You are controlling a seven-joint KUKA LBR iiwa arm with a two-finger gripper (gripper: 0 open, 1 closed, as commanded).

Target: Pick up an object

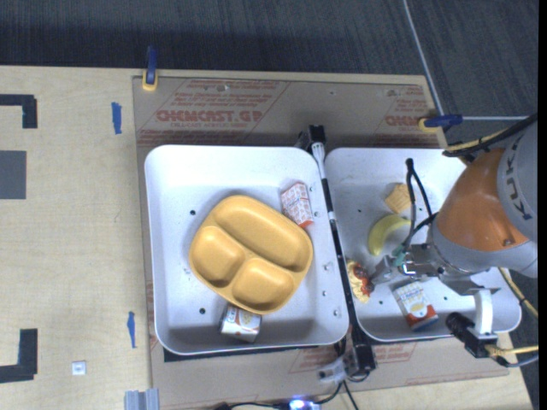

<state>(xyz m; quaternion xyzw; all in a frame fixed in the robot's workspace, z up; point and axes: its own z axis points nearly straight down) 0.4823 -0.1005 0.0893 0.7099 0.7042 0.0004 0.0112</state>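
1. The gripper (395,266) is seen low in the right bin (500,319), near that bin's left wall. Whether the jaws stand wide or narrow cannot be told, as they are small and blurred against the clutter.
2. A yellow banana-shaped piece (385,231) lies just above the gripper, close to it; contact cannot be judged. A small red and yellow item (358,282) lies just left of the gripper, by the bin's left wall. A small white carton with a red end (414,303) lies just below and right of it. A tan wedge-shaped piece (397,198) lies farther up the same bin.
3. Nothing can be made out between the jaws.
4. The arm (483,212) is seen entering from the right, its orange band bent over the right bin and its wrist turned down and leftward toward the gripper. Black cables run along it.
5. In the left bin (167,229), a yellow three-compartment tray (249,252) lies in the middle, a red and white packet (296,203) touches its upper right edge, and another small packet (240,323) is partly tucked under its lower edge.
6. On the cardboard sheet (282,105) under the bins, on the counter (68,229), red print reads roughly "CHEMCAST"; the remaining letters are not legible.
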